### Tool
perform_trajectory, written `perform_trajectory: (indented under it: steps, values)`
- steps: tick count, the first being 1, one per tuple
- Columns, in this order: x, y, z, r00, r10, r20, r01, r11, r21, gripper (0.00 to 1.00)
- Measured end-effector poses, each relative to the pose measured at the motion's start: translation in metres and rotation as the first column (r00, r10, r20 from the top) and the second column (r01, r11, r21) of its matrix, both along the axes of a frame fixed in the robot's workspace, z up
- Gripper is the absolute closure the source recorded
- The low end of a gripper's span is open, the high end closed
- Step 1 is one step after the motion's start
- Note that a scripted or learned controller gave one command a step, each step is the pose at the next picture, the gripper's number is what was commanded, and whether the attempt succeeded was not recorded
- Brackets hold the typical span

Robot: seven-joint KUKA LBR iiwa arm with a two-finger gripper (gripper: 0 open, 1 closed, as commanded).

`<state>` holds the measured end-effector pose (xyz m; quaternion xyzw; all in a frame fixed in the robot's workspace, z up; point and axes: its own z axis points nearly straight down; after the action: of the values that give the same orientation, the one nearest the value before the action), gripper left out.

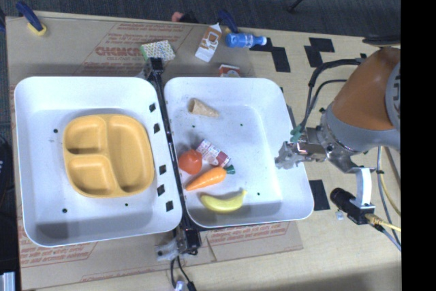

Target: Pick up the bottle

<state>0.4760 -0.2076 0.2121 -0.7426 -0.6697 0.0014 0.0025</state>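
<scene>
The bottle point(245, 41) lies on its side on the tabletop point(320, 71), outside both bins, just beyond the far rim of the right bin point(272, 88). It is small, with a blue body, and its long axis runs roughly along that rim, across the view. Just beside it, on the side toward the left bin point(27, 146), a small carton point(208, 43) also rests on the tabletop.

The claw point(286, 157) hangs at the right bin's outer wall, about halfway along that edge, low on the grey and orange arm point(361, 112). The bottle therefore lies well apart from it, away toward the bin's far rim and a little inward. Whether the claw is spread or closed cannot be told from here, and nothing can be seen held in it.

Within the right bin, nearer the claw than the bottle is, sit a tomato point(190, 161), a carrot point(206, 178), a banana point(222, 201), a small packet point(213, 153) and a wedge-shaped piece point(204, 108). As I judge it, the reach must leave the bin altogether, and a grip across the bottle's short width would suit.
</scene>
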Motion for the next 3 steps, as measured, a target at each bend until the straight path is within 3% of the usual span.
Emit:
perform_trajectory:
  steps: [2,3]
  values:
    - [0.0004,-0.0017,0.0030,0.980,0.197,0.003,-0.197,0.980,-0.001,1.00]
    - [0.0002,-0.0036,0.0043,0.988,0.155,0.004,-0.155,0.988,-0.002,1.00]
